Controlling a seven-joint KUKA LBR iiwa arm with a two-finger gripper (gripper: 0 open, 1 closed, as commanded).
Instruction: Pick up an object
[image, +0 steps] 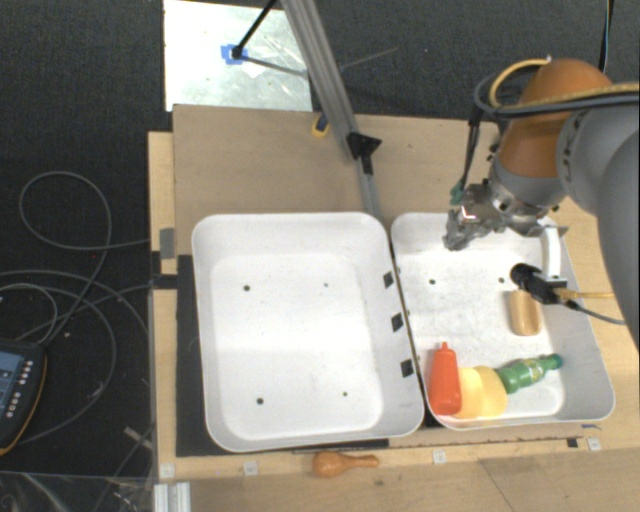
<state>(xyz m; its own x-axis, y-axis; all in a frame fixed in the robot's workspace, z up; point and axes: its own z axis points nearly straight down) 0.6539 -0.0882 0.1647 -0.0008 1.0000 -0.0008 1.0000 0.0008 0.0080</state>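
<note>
Tool (462, 236) at upper right of frame, grip state indeterminate; well apart from orange bottle (444, 379); risks closing on nothing

The grey arm (600, 150) reaches in from the right, its end effector (462, 232) pointing down.

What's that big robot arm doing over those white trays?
The grey robot arm with an orange band reaches in over the right white bin, with its gripper near the bin's far edge. It is meant to pick something up. The toys lie along the near side: an orange-red bottle, a yellow rounded piece, a green bottle and a tan cylinder. A tan pear-shaped toy sits on the bench outside the bins.
</note>
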